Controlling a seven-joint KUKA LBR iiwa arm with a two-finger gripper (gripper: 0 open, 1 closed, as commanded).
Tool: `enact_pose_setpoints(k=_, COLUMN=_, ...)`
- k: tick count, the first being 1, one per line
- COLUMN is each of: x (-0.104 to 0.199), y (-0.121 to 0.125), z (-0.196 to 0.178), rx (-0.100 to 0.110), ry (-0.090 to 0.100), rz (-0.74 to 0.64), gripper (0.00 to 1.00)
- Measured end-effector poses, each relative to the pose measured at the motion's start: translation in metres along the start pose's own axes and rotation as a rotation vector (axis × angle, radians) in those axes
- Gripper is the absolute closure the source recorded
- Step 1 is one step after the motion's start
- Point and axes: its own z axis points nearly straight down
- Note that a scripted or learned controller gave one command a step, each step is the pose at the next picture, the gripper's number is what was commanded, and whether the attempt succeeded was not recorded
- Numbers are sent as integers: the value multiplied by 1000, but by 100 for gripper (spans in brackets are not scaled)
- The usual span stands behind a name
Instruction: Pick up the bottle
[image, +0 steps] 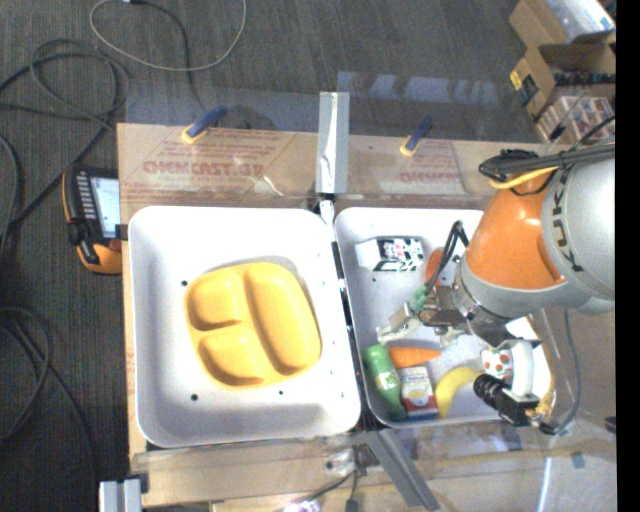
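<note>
The green bottle (381, 366) is seen lying near the front-left corner of the right bin (352, 300), just beside a small carton (417, 388) and a banana (455, 386). The gripper (418, 312) is poised low above the bin's middle, apart from the bottle; whether it is spread or pressed together cannot be told. A yellow divided tray (254, 322) is held by the left bin (150, 300)
</note>
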Motion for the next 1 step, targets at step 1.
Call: enact_pose_setpoints(k=1, x=31, y=-1, z=0, rx=1, ry=-1, rz=-18, gripper=0)
